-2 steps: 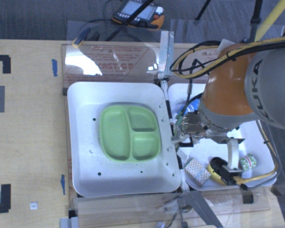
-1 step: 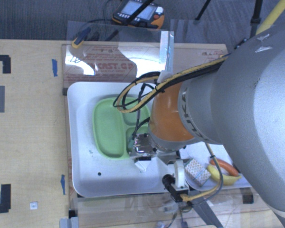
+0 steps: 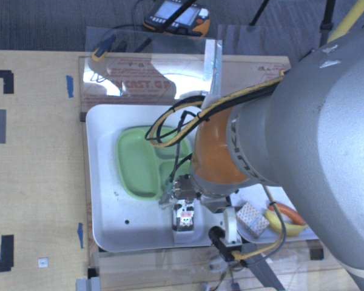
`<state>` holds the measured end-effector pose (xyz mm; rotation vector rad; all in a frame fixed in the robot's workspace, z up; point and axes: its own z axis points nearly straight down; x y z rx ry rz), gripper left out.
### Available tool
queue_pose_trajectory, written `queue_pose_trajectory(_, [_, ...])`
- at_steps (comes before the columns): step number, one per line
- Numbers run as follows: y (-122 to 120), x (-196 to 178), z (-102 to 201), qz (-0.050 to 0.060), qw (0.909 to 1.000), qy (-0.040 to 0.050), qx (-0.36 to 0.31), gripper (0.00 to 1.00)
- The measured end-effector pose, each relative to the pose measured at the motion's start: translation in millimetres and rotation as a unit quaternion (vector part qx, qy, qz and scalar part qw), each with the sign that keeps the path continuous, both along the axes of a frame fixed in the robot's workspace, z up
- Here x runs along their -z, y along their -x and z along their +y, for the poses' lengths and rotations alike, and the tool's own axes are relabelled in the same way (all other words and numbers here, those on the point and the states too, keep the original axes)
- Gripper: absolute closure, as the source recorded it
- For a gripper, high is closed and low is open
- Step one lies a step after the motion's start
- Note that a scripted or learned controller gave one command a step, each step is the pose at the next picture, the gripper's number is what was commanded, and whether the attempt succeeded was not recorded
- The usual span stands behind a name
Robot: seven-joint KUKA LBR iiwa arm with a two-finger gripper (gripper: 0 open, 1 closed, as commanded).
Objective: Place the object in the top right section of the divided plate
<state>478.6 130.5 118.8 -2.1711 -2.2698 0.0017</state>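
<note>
Divided plate (image 3: 136, 162), pale green, lies in the left bin (image 3: 103, 180), towards that bin's far side. Its large left section is in plain sight and holds nothing. Its right sections are mostly covered by the arm (image 3: 303, 138) and by the yellow and black cables (image 3: 170, 117) looping across them, so their contents cannot be made out.

The gripper (image 3: 183, 216) hangs low over the left bin's near right corner, just beside the plate's near right edge. It appears as a small white and black block below the orange band, too cluttered to read. Whether it is apart, together or clamped on anything cannot be told. Which thing is the one to be placed cannot be told either.

The right bin (image 3: 250, 197) is largely hidden under the arm, with just a near strip of it visible. In that strip lie a small speckled box (image 3: 252, 218), a banana (image 3: 289, 226) and an orange thing (image 3: 285, 210) touching the banana's far side, its right end cut off by the arm.

A small dark speck (image 3: 127, 222) sits on the left bin's floor, near of the plate. On the floor beyond the desk (image 3: 36, 162) rests a handheld device (image 3: 173, 14) with a lit screen.
</note>
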Motion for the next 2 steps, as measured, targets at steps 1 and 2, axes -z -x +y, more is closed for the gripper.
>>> queue_pose_trajectory(1, [-52.7,26.5,-11.2,0.009,0.9765,-0.0018,-0.215,0.0])
queue_pose_trajectory(2, [-48.8,19.9,-15.8,0.017,0.9771,-0.0004,-0.212,1.0])
